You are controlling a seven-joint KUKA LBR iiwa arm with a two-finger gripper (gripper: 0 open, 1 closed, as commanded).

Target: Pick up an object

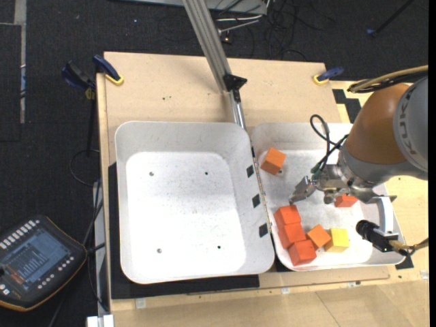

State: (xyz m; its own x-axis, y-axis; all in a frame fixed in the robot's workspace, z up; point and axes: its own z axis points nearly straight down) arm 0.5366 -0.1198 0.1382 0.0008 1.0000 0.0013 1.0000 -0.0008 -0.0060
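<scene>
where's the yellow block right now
The yellow block lies in the right bin, near its front edge, just right of a small orange cube and below the gripper.

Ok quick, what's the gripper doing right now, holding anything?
Gripper: open, holding nothing, over the right bin.
</scene>
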